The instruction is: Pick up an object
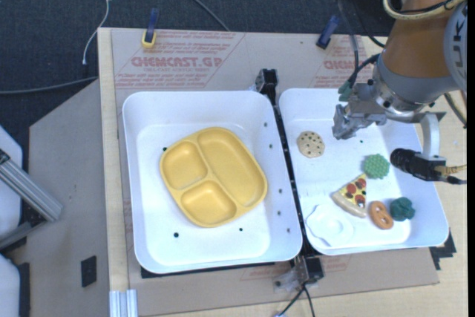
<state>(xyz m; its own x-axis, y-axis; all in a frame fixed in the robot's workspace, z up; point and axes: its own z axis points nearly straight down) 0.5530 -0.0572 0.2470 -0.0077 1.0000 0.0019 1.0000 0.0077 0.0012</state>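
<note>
Clock set with 12 at the far edge of the bench.

- Left bin (148,122): one yellow divided plate (214,176), three compartments, sitting about centre. Nothing on it.
- Right bin (319,108): toy food, all lying flat on the floor.
  - Chocolate-chip cookie (310,144) at 10 o'clock, alone.
  - Light green broccoli piece (376,165) near centre.
  - Pizza slice (351,195) at 7.
  - Pretzel (381,214) at 5 to 6, just beside the pizza.
  - Dark green leafy piece (402,208) at 4 to 5, touching or nearly touching the pretzel.
  - Flat white piece (326,223) at 7 to 8, low against the near wall; possibly a fried egg, hard to make out against the bin.
- Gripper (347,128) is over the right bin at about 11 o'clock, pointing down. The cookie lies at its 8 o'clock, near but apart. Open or closed: cannot tell from this angle. Nothing visible in its grasp.

Progress, as I judge it: no object lifted yet. Every piece rests in the bin. The whole pick is left to do: choose a target (the cookie is nearest), descend, close, raise.
</note>
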